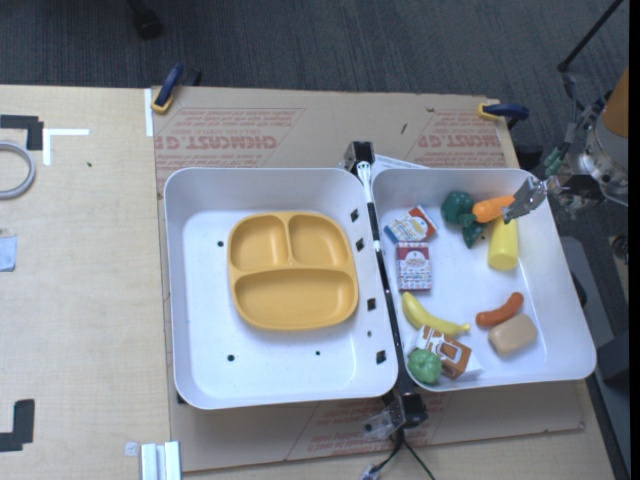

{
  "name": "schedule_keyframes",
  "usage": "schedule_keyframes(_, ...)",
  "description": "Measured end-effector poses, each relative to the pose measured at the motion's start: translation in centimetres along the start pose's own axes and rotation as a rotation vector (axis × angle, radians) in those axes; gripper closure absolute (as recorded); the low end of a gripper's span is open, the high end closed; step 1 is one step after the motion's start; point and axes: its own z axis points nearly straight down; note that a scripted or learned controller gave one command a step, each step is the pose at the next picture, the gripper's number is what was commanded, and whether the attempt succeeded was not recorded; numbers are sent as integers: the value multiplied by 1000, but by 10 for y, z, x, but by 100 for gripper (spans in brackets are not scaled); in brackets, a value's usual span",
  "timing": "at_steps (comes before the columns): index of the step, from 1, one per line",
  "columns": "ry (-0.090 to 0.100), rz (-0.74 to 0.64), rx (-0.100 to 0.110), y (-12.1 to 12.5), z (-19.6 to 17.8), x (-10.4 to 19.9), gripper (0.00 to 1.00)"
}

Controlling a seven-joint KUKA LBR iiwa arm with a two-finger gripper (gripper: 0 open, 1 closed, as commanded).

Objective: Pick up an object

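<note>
Here, the grey two-finger gripper (524,200) reached over the right white plastic bin's (565,313) far rim, apparently clamped on a small orange toy carrot (490,208) beside the green broccoli (458,206), presumably for lifting.

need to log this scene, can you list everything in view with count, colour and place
shallow white plastic bins: 2, white, side by side on the bench
yellow divided plastic plate: 1, yellow, in the left bin
small red and white cartons: 2, right bin, near its left wall
toy banana: 1, yellow, right bin, lower left
green toy broccoli: 1, right bin, top
orange toy carrot: 1, right bin, top, at the gripper
yellow toy corn cob: 1, below the carrot
toy sausage: 1, red-orange, right bin, lower right
tan toy bread roll: 1, below the sausage
gripper: 1, grey, top right of the right bin
</note>
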Motion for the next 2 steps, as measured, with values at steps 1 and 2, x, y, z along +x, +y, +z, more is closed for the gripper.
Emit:
schedule_keyframes(1, 7, 355, 6, -36, 130, 3, 0)
schedule_keyframes(2, 1, 40, 0, -66, 129, 26, 0)
